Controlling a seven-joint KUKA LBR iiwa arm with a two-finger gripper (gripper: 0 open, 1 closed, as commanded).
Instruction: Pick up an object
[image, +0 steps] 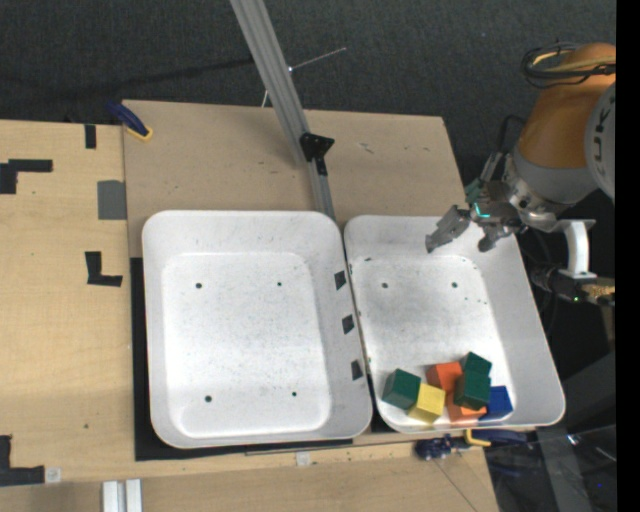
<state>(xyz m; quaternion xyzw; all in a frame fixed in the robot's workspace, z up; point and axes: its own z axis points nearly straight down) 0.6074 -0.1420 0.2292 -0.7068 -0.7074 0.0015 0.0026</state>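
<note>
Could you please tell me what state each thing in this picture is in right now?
Gripper: jaws spread open, holding nothing, above the far edge of the right bin.
Right bin: holds a pile of blocks in its near corner.
Blocks: heaped together, touching one another, untouched by the gripper.
Left bin: sits flat beside the right bin.

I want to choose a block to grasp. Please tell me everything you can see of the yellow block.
The yellow block is a small, plain cube that looks solid and matte. It lies in the right bin, in the pile at the near edge. The green block touches it on the left and an orange block on the right. The gripper is far from it, at the bin's far edge.
</note>
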